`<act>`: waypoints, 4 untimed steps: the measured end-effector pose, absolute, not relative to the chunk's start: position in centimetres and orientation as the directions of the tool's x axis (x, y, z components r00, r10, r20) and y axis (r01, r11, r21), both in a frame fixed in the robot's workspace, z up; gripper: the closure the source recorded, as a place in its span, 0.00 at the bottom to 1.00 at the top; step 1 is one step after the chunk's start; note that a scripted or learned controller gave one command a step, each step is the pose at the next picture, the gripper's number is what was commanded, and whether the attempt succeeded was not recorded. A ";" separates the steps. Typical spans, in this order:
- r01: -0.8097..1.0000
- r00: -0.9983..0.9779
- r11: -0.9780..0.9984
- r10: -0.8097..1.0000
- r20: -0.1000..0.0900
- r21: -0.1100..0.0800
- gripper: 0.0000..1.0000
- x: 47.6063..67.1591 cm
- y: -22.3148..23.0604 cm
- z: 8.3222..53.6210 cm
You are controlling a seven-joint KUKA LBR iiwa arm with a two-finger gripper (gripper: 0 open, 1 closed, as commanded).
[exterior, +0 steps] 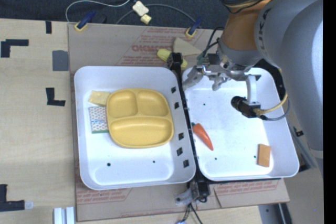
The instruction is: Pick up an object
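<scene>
Nearest to us is our own arm, its grey bulk and orange band [247, 13] filling the upper right, with the gripper [218, 77] hanging over the far end of the right bin [283, 165], close to the divider between the two bins. From this slant we cannot tell whether it is released or clenched, and we see nothing held in it.

Working outward from there, the closest candidates are in the same bin. The orange carrot [202, 136] lies on the bin floor near the divider, toward the near side from the gripper and apart from it. The small orange block [263, 155] sits farther off, near the bin's near right corner.

We judge the carrot the better choice: it is the shorter reach and has open floor around it. To do it well, we should line up across its narrow width rather than along its length, and come straight down, since a tapered, rounded piece will likely roll or squirt out of a skewed pinch. We should also mind the divider wall just beside it.

Across in the left bin [84, 165] lie the yellow divided plate [139, 117], a pale wedge [98, 97] and a patterned sponge [97, 119], touching or just beside the plate's edge, crowded and harder to grip.
</scene>
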State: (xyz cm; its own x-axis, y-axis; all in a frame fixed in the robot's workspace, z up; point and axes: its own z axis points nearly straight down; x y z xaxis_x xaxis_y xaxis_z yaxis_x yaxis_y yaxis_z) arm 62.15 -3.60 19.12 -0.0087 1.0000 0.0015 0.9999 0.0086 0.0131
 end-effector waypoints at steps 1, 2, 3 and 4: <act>1.000 0.002 -0.002 1.000 0.000 -0.005 0.00 55.8 -3.9 18.4; 1.000 0.004 -0.004 1.000 0.000 -0.007 0.00 48.0 -6.7 18.4; 1.000 0.002 -0.002 1.000 -0.003 0.004 0.00 53.8 -10.6 8.3; 1.000 0.000 0.000 1.000 -0.005 0.007 1.00 53.7 -10.5 9.8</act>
